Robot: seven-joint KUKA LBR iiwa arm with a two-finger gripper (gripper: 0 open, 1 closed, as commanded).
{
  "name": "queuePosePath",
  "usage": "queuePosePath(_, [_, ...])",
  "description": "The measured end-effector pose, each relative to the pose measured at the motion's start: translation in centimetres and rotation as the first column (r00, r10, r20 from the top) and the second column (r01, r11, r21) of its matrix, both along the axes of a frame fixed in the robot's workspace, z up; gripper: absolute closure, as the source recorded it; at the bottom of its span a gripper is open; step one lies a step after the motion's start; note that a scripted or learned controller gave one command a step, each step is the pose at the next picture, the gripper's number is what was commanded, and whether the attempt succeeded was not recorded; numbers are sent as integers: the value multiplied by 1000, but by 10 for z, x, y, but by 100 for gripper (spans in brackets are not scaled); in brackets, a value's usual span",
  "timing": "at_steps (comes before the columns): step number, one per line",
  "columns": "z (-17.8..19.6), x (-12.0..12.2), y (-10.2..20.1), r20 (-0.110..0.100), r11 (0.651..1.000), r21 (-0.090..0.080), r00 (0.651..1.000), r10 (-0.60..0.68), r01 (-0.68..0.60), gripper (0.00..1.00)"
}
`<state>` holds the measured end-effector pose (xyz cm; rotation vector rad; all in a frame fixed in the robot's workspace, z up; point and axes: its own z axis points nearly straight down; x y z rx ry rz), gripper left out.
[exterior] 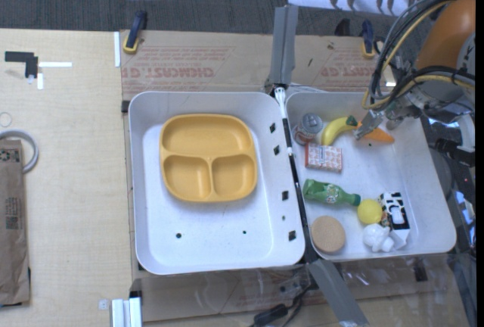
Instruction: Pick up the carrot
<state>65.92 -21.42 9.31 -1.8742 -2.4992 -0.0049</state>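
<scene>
- Carrot (380,136) lies in the right bin (431,197), upper area, close to the far wall, just right of the banana (335,129).
- Gripper (372,126) sits right at the carrot's left end, reaching in from the right under a bundle of cables. The orange tip appears to sit at the fingers, but I cannot tell whether they are spread or pinching it; the view is too small and cluttered there.
- Risk: contact looks to be at the very end of the carrot, not the middle. If that is the grasp, it will likely pivot or slip out on lift.
- Risk: banana is just beside the fingers, can (311,123) a little further left. A finger landing on the banana would nudge it or block closure.
- Risk: carrot is near the bin wall, so a push instead of a pinch could wedge it into the corner.
- Surface: smooth white bin floor, shallow walls; things will slide easily.
- Rest of right bin: red box (324,157), green bottle (330,194), lemon (370,211), round brown disc (328,234), white lump (380,239); all well apart from the carrot.
- Left bin (151,235) holds a yellow divided tray (209,157).
- Room: bins on cardboard over a pale wood bench, dark floor behind.
</scene>
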Motion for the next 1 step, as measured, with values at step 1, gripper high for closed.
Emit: queuePosePath(1, [11,4,1,19,1000,-6,1000,3,-2,100])
